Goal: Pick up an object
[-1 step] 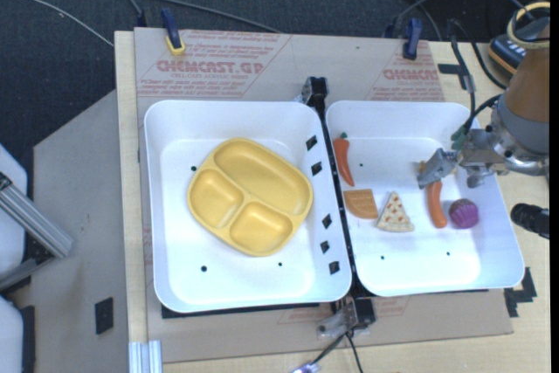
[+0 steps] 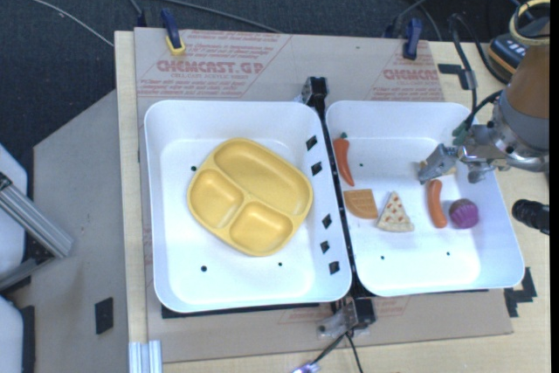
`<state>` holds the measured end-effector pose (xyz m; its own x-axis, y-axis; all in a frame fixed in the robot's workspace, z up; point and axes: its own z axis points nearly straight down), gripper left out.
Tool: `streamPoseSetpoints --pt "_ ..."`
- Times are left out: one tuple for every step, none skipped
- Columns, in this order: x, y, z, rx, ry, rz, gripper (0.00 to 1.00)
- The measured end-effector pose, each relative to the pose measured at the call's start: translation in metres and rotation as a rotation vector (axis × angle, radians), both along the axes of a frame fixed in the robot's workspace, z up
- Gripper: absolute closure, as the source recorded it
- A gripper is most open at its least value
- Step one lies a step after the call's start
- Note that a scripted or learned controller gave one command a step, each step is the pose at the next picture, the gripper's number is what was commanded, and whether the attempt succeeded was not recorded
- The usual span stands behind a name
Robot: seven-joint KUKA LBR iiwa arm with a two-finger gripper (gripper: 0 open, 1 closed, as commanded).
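The end effector hovers in the right bin, fingers spread and empty, just above the toy sausage.

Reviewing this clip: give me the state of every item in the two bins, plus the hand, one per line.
yellow divided plate: flat in the left bin, compartments bare
chili pepper: lying along the right bin's left wall
toast slice: lying flat
pizza slice: lying flat, beside the toast
sausage: lying flat, untouched
purple onion: resting next to the sausage
hand: above the right bin, holding nothing
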<state>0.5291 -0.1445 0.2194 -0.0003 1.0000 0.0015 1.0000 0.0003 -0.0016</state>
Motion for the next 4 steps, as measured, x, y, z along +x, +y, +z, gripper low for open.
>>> streamPoseSetpoints --pt "-0.004 0.007 -0.044 0.001 0.004 0.000 0.00" --pt "-0.004 0.003 -0.088 0.001 0.005 -0.001 0.00" --pt "-0.001 0.003 -0.132 0.000 -0.007 -0.003 0.00" --pt "0.002 0.004 -0.116 0.001 -0.017 0.000 1.00"
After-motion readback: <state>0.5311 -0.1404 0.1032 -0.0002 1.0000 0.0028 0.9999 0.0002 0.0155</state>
